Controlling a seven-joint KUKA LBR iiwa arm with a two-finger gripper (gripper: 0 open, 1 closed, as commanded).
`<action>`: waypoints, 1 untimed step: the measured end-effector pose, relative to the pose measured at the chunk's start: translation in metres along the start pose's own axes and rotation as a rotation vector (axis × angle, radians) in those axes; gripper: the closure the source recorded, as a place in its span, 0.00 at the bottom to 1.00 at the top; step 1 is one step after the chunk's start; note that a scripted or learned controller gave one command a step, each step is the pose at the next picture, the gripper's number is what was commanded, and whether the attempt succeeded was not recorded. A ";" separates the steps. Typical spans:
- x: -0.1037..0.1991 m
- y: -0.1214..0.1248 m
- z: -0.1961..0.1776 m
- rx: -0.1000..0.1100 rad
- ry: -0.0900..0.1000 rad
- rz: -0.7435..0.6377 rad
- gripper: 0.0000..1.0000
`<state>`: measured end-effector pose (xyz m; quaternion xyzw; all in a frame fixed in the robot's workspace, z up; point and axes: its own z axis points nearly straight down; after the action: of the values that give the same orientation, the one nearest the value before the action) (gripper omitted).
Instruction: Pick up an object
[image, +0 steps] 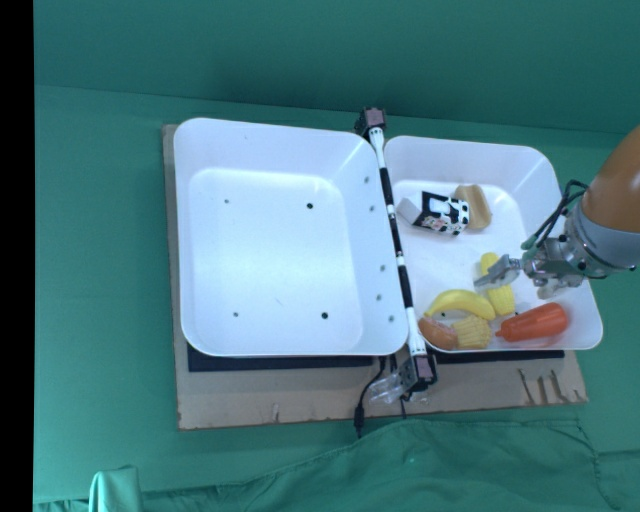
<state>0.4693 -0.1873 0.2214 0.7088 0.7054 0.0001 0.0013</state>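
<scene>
The right bin (470, 148) holds the objects. My gripper (500, 274) reaches in from the right, low over a small yellow piece (500, 298) near the bin's right side, and partly covers its upper end. Below it lie a yellow banana (460, 301), a corn cob (472, 331), a reddish sausage (436, 333) and an orange carrot (536, 322). Further back sit a black-and-white patterned box (441, 213) and a tan bread-like piece (474, 206). I see nothing lifted off the bin floor.
The left bin (270, 240) stands beside the right one, and a black-and-white striped bar (393, 235) runs along the divide between them. Both rest on a cardboard sheet (300, 405) over green cloth. The arm's orange band (615, 185) is at the right edge.
</scene>
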 end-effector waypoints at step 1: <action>0.000 0.000 0.000 0.000 0.000 0.000 0.00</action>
<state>0.4693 -0.1873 0.2214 0.7088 0.7054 0.0001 0.0013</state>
